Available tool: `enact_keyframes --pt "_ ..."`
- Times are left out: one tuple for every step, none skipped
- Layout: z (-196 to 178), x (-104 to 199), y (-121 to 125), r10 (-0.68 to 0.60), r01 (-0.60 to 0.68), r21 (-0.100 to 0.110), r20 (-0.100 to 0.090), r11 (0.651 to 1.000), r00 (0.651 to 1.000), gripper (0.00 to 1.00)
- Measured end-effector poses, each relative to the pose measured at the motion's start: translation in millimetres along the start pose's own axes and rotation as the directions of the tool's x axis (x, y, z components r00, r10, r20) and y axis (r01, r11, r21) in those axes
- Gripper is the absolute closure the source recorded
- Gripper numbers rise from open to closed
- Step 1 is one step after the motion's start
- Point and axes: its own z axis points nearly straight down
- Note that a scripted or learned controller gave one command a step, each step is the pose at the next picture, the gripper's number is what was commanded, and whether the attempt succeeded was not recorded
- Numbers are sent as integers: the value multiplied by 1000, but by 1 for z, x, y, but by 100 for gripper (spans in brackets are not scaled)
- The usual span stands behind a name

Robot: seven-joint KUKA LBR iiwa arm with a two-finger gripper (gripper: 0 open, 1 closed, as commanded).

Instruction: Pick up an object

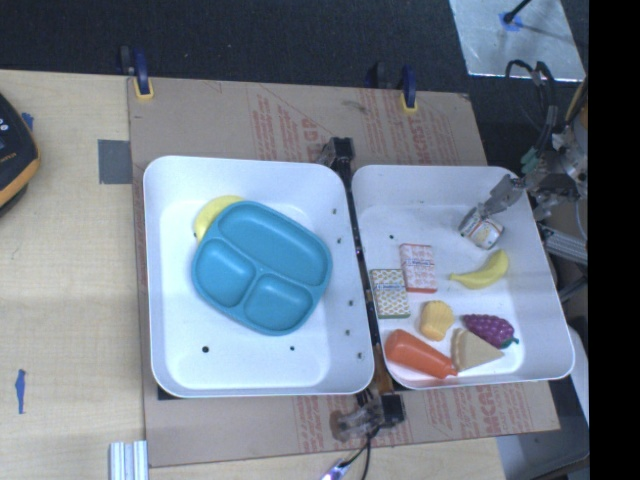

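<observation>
1. My gripper [484, 231] hangs low over the far part of the right bin [400, 186], my arm coming in from the right edge of the scene.
2. Whether my fingers are wide, narrow or closed on anything, I cannot tell; the tip is a small pale blur against the white floor of the bin.
3. Just near of my gripper and a little to the right lies a yellow banana [480, 270], apart from the tip.
4. Left of the banana sit two small printed packets side by side: a red-and-white one [418, 267] and a greenish one [389, 293], the latter close to the bin's left wall.
5. Nearer still are a yellow chunk [435, 319], a purple bunch of grapes [487, 328], a tan wedge [474, 352] and an orange carrot [419, 355], clustered along the near side.
6. The left bin [170, 268] holds a blue divided tray [262, 266], lying tilted, with a yellow thing [213, 212] showing from under its far left edge.
7. Both bins rest on brown cardboard [300, 118] clamped to the wooden bench [60, 298].
</observation>
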Motion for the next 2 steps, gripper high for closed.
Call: enact_keyframes --pt "123 34 -45 1 -1 2 0 1000 1000 0" --pt "116 9 54 0 0 -2 0 1000 1000 0"
